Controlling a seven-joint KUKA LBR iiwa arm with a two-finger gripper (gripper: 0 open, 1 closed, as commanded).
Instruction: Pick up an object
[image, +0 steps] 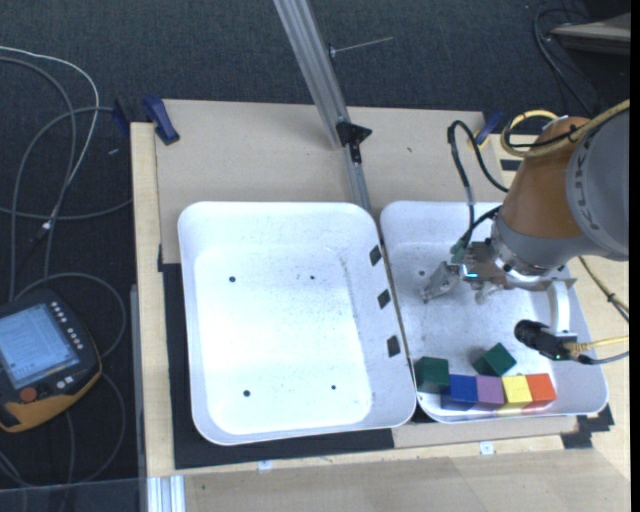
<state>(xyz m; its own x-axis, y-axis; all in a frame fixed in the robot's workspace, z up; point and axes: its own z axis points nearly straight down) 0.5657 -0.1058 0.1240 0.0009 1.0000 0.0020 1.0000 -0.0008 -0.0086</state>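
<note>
Blocks (487, 385) lined along lower edge of right bin (420, 235), lower right of frame. End effector (458, 281) above them at mid-bin, fingers apart, nothing between. Best to pick the tilted green block (495, 358), standing freest, and straddle its flat sides.

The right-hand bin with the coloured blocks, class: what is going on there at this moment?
A grey and orange robot arm reaches in over the right bin, its gripper above the bin's bare middle with nothing between its fingers. Six blocks sit along the near edge: two green ones, a blue one, a purple one, a yellow one and an orange one. None has been picked up yet.
</note>
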